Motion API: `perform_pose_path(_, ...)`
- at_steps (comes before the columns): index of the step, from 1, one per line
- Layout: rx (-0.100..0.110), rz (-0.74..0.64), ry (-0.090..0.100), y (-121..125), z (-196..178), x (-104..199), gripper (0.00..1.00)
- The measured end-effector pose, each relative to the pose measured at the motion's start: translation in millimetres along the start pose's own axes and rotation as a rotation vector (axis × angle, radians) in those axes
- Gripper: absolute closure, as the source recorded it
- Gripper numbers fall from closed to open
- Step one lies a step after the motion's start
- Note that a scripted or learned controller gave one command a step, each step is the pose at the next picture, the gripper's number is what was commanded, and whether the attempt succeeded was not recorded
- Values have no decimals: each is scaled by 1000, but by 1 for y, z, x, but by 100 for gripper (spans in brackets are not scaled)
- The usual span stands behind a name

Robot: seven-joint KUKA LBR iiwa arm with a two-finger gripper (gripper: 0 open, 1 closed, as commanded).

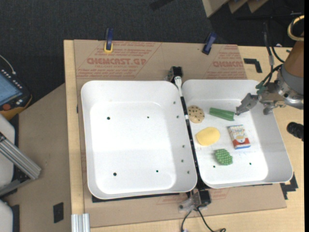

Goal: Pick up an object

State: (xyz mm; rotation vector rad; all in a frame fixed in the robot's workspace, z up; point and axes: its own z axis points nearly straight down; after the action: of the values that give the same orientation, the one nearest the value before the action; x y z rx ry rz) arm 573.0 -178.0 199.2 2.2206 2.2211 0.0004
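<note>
While the gripper [256,104] hangs spread open and holds nothing, the green oblong piece [221,113] lies just beside its near finger, toward the bins' divider. It looks light, stiff, perhaps smooth; gripping across its narrow middle seems safest.

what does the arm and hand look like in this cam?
The arm is grey, with an orange-tan band above the wrist at the view's right edge. Dark cables run down beside it. The hand is grey metal with angular fingers, and a small green spot sits near its base.
</note>
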Motion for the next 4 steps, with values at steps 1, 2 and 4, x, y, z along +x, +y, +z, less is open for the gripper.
perform_pose_path(1, -5, -2, -5, 1, 117, 20, 0)
perform_pose_path(2, -12, -2, -3, 26, 6, 24, 0)
perform_pose_path(4, -16, -1, -7, 57, -12, -38, 0)
